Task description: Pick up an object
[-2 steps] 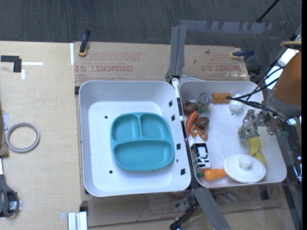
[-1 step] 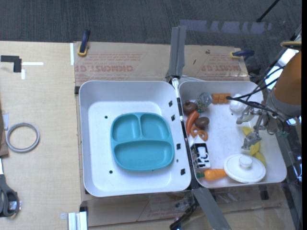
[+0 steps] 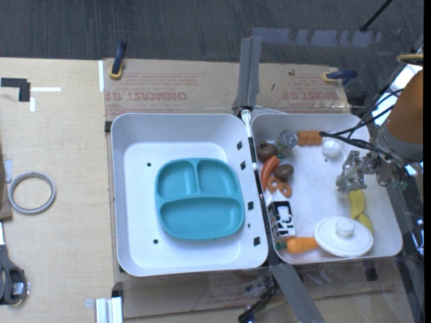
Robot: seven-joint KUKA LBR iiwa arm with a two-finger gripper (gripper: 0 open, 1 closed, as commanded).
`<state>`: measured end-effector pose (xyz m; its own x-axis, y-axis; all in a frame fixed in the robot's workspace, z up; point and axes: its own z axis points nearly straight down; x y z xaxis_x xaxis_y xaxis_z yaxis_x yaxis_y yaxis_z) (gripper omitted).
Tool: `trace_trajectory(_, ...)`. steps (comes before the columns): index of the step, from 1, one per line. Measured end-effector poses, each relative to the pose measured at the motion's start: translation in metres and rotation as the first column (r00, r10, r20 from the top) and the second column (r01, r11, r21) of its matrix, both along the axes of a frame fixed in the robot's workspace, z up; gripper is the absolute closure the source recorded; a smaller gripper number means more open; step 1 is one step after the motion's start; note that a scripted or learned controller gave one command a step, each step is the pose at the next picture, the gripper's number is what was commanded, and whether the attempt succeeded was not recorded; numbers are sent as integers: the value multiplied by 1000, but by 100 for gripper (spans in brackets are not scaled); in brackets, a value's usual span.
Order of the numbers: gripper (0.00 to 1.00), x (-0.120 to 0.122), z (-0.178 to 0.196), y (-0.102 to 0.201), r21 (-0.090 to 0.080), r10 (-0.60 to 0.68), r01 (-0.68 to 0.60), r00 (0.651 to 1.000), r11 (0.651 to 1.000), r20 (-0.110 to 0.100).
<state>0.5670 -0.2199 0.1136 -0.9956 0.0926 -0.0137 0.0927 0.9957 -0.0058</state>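
Hovering gripper (image 3: 348,178) above yellow banana (image 3: 358,207), finger state unclear, banana lying lengthwise toward the bin's near edge

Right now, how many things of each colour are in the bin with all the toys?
Orange: 3, a block, a long curved piece and a carrot
Brown: 2
White: 2, a round lid and a small ball
Yellow: 1, a banana
Grey: 1
Black and white: 1
Total: 10
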Motion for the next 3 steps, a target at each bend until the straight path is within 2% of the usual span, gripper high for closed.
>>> trace_trajectory(1, 0, 0, 0, 0, 0, 0, 0, 1000, 1000, 0)
trace_trajectory(2, 0, 0, -21, -1, 5, 3, -2, 1000, 1000, -10)
trace_trajectory(3, 100, 2, -11, -1, 2, 5, -5, 1000, 1000, -6)
